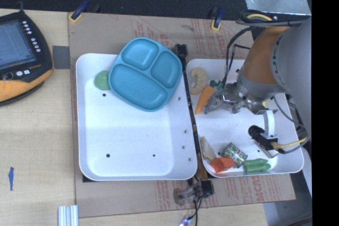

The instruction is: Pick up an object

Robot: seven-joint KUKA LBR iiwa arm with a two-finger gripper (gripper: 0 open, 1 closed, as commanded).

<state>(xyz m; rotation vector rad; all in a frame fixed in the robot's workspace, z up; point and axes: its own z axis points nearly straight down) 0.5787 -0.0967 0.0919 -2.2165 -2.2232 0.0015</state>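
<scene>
Grey rounded arm (294, 55), orange band (259, 58) above wrist, black cables (231, 61) looping, metallic pincer (218, 103)

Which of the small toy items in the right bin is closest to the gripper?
The orange carrot, lying right beside the gripper near the bin's left wall. The green piece and red piece sit at the bin's near edge.
</scene>
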